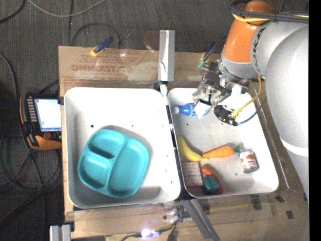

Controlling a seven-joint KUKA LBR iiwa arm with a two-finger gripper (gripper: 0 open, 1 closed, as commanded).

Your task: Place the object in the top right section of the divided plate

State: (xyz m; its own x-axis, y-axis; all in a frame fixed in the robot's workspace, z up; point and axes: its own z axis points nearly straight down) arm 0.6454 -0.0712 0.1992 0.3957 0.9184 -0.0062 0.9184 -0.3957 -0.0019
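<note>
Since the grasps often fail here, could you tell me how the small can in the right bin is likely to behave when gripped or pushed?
The can lies on its side on the right bin floor, so a push would probably roll it. Its rounded wall may slip between fingers. It looks rigid and small, likely light.

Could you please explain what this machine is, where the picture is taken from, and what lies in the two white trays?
One camera looks down at a slant on a bench. The grey and orange robot arm reaches in from the right; its gripper sits low over the right bin, by a small blue object. I cannot tell whether it holds that. The bin also has a banana, a carrot, a small can and a packet. The left bin holds a teal divided plate.
</note>
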